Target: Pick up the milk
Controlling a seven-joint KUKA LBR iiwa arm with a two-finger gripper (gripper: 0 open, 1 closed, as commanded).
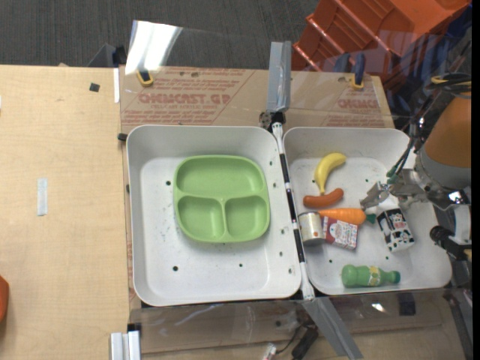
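The milk (pixel 395 229) is a small white carton with black patches, lying in the right bin (pixel 420 280) near its right wall. My gripper (pixel 389 198) hangs over the right bin just above and slightly left of the carton, on the grey arm with its orange band (pixel 452 137) reaching in from the right. The carton's upper end sits right under the gripper body, and whether they touch cannot be made out.
Left of the milk lie a carrot (pixel 343 215), a red-and-white packet (pixel 343 235), a tin can (pixel 310 227), a sausage (pixel 323 198) and a banana (pixel 328 168). A green bottle (pixel 369 276) lies near the front wall. The left bin (pixel 150 276) holds a green divided plate (pixel 222 198).
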